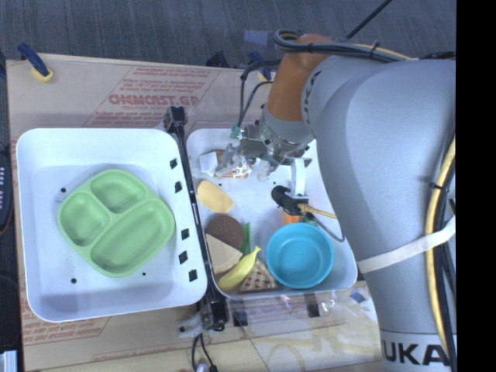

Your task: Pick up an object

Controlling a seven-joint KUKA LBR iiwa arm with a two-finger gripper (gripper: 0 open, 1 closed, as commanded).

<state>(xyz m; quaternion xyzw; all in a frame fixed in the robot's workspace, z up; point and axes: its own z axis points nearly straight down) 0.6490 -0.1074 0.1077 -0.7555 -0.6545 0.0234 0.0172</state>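
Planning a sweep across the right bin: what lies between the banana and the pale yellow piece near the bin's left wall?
A brown round piece lies between the banana and the pale yellow piece, per the camera view.

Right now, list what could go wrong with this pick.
1. The gripper sits at the right bin's far wall; it may hit the rim.
2. The banana, brown disc and blue bowl crowd together, so a grab there could catch two things.

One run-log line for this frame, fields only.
arm: over right bin far end | end effector: low by a crumpled wrapper | blue bowl, banana: right bin | green tray: left bin
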